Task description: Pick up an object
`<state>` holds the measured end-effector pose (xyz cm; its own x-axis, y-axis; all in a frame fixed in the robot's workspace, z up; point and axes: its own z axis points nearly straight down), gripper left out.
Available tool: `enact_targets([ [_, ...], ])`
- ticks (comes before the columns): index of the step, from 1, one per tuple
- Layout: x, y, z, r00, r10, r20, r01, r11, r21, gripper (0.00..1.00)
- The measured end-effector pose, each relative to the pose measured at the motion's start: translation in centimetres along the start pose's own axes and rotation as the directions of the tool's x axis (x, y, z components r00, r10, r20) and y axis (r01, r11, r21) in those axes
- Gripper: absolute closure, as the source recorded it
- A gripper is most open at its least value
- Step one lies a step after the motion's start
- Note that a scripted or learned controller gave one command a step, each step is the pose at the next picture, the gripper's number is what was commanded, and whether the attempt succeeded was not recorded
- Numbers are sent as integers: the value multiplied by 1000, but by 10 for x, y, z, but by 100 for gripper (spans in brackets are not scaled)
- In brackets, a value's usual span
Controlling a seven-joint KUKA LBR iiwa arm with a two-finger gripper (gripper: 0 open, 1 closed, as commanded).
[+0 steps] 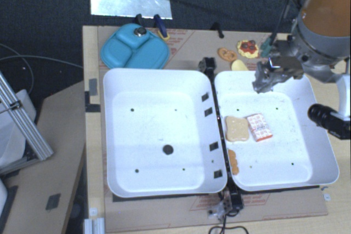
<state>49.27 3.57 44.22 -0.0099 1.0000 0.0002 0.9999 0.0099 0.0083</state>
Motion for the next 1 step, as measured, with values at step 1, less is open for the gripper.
enact_targets([
  [1,21,-6,40,1000,3,0,-3,1000,9,100],
])
